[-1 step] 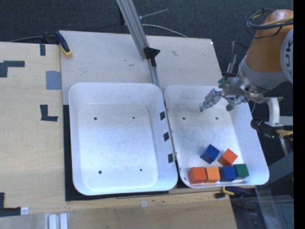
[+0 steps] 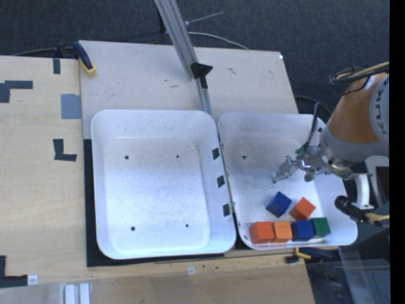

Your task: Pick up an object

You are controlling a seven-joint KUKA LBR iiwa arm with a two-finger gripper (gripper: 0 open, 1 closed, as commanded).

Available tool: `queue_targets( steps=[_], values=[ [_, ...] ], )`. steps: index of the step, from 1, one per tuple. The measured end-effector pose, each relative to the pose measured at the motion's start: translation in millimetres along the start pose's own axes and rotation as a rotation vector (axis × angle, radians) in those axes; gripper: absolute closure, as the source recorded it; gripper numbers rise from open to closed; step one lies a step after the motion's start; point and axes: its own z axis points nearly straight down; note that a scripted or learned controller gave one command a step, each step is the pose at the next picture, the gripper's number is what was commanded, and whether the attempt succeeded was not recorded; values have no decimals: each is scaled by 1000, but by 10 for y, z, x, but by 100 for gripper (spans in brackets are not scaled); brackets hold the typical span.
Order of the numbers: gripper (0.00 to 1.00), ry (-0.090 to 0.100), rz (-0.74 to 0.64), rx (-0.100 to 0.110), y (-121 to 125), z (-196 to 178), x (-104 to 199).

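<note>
Left bin [image 2: 152,182] noted on the worktop [image 2: 38,170]; right bin [image 2: 253,138] carries the blocks at its near edge, the blue block [image 2: 278,204] lying loose; tool [image 2: 295,170] seen above it, fingers spread wide, nothing held; approach step judged in hand; descent and closing required next.

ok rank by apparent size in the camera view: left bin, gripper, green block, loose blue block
1. left bin, by far the largest
2. gripper
3. loose blue block
4. green block

The two blocks look nearly alike; the green one is partly cut off by its neighbour, so that order is unsure.
</note>
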Motion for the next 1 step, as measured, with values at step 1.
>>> queue_targets(
  steps=[1],
  values=[
    [0,2,-5,-5,-435,497,424]
  ],
)
